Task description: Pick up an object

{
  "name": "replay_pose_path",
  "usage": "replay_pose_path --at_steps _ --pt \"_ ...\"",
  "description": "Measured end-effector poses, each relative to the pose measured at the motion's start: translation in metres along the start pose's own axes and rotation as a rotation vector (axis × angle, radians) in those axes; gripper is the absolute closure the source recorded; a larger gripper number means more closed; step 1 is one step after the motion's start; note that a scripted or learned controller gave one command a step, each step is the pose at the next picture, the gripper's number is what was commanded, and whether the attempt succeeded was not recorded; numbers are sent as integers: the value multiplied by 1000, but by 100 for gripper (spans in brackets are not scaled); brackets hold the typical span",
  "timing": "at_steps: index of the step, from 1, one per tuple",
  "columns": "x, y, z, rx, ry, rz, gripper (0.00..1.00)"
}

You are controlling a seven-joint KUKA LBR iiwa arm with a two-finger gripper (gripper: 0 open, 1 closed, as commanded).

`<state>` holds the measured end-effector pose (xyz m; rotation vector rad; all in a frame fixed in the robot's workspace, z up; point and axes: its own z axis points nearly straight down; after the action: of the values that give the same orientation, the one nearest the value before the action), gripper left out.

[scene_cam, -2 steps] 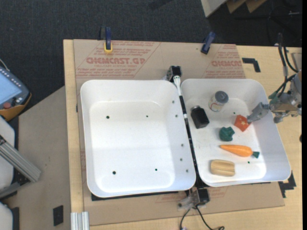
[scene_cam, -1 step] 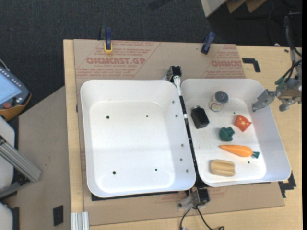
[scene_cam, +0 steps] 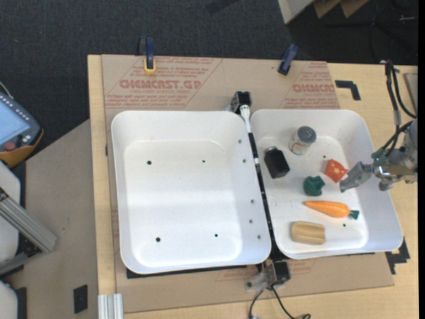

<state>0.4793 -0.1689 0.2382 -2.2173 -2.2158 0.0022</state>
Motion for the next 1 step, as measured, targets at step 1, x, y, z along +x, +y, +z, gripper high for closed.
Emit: replay_pose_path --at_steps 1 --pt "-15 17 28 -2 -3 0 0"
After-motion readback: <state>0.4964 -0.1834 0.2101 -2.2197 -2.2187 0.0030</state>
